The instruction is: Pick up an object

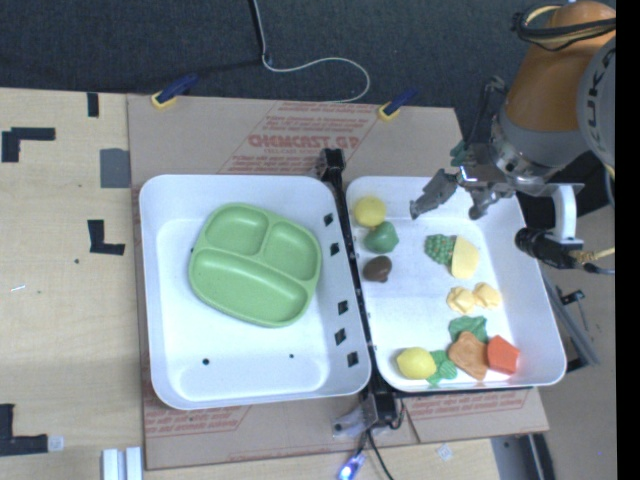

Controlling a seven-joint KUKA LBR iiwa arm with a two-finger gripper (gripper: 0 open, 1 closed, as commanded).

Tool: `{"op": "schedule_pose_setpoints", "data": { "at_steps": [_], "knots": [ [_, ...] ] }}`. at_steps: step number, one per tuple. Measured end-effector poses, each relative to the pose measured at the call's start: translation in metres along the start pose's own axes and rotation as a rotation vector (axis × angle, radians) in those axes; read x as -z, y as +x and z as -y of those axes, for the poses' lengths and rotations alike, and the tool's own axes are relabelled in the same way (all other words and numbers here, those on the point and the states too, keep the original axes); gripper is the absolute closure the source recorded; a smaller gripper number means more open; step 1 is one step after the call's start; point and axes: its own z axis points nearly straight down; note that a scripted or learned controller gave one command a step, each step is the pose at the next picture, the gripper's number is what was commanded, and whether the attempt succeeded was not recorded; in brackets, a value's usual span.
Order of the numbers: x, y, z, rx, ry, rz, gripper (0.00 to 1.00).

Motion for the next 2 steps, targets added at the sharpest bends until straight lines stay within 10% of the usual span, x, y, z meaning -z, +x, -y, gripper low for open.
{"op": "schedule_pose_setpoints", "data": {
  "at_steps": [1,2],
  "knots": [
    [0.1077,0.0560,0.0308,0.006,-0.012,-0.001,0.00],
    [0.1100,0.0536,0.0310,0.002,0.000,0.000,1.00]
  ]
}}
